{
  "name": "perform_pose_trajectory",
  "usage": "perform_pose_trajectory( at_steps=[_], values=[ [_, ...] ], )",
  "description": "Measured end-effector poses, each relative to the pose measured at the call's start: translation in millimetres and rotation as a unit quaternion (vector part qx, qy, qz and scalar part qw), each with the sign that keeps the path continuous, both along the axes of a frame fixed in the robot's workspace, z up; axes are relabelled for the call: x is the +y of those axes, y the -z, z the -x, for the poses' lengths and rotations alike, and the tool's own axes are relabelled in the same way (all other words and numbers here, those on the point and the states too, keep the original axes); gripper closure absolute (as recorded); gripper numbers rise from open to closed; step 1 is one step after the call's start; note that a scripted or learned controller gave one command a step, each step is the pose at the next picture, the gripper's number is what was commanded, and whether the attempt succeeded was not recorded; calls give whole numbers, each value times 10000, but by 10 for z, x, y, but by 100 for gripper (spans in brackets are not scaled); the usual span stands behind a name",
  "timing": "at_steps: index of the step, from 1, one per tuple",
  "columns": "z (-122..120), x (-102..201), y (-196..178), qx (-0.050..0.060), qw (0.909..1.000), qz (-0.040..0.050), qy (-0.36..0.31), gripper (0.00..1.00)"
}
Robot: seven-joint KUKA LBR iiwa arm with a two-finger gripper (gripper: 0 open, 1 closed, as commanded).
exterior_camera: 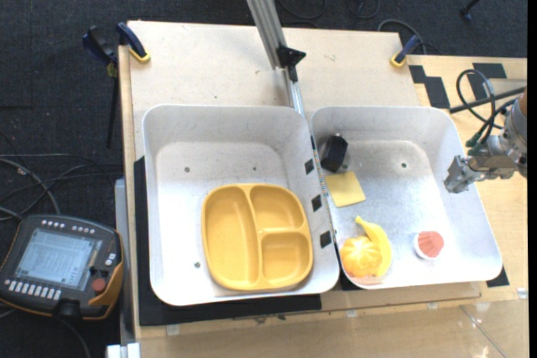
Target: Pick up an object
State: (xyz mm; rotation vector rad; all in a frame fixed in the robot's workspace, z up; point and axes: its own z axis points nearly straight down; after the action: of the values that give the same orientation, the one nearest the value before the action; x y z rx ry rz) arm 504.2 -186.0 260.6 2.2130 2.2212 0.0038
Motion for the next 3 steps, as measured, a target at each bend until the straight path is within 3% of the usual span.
perform_pose_trajectory(
  at_steps=[3],
  values=[
    [-42,1639,11,38,10000,-20,-26,100]
  ],
)
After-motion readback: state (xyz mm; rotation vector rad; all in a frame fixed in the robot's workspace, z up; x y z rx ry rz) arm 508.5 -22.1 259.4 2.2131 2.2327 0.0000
